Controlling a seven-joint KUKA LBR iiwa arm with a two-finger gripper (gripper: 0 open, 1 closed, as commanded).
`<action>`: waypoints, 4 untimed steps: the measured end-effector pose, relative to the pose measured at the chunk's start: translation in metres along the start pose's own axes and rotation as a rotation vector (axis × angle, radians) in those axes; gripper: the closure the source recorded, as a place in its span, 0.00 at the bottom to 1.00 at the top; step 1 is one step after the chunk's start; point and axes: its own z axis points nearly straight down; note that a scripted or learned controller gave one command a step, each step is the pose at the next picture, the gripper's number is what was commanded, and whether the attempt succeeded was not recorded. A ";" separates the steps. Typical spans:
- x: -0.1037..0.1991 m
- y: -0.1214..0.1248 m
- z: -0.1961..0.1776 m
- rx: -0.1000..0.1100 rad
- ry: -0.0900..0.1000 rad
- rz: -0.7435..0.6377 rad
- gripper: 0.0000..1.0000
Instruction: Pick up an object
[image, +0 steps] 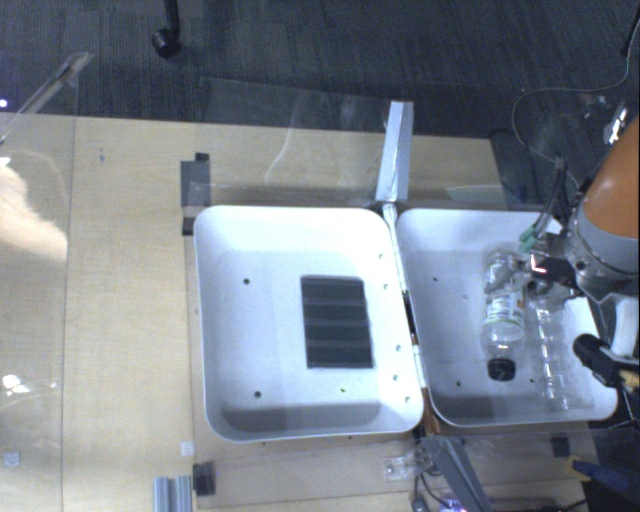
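A clear plastic bottle (503, 318) with a black cap lies in the right bin (440, 300), cap toward the front. Beside it on the right lies a second clear, elongated object (553, 365), hard to make out. A black ribbed rectangular block (337, 321) lies flat in the middle of the left bin (230, 300). My gripper (543, 268) hangs over the right bin's far right part, just above and right of the bottle's base. The grey arm with its orange band (612, 200) comes in from the right. Nothing shows held in the gripper.
The two white bins sit side by side on a wooden bench, split by a narrow divider (405, 300). A clear panel (40, 260) covers the bench's left side. Cables and a dark fixture (600, 360) crowd the right bin's right edge.
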 end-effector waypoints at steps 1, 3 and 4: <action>-0.066 0.045 0.076 0.002 -0.001 0.019 0.00; -0.075 0.095 0.167 -0.027 -0.005 -0.225 0.00; -0.069 0.093 0.167 -0.031 -0.012 -0.347 0.00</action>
